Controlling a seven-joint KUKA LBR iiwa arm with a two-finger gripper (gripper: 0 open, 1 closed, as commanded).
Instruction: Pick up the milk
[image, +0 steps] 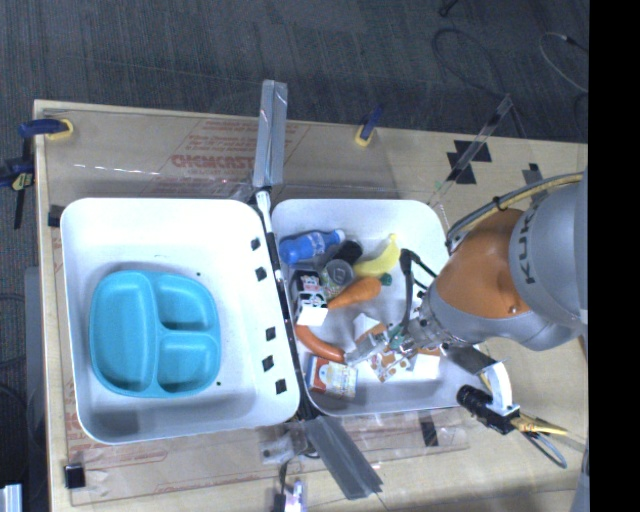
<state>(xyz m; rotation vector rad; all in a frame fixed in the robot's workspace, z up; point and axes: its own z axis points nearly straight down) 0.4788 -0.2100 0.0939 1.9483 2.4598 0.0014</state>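
White plastic is forming the two shallow bins, and the left bin (75, 260) is holding a light-blue sectioned plate (155, 332) while the right bin (345, 212) is carrying a clutter of toy food: a blue bottle (308, 245), a yellow banana (381, 260), an orange carrot (355, 292) and a red-orange sausage (320, 343). Grey with an orange band, the arm is reaching in from the right and its gripper (392, 343) is sitting low among the items near the bin's front; whether its jaws are clenched or released I cannot tell. A small milk carton with an orange-and-white printed side (336, 377) is lying at the front of the right bin, just left of the gripper.

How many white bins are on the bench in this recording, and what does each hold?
2. The left bin holds a blue divided plate. The right bin holds a pile of food items; some may be hidden under the arm.
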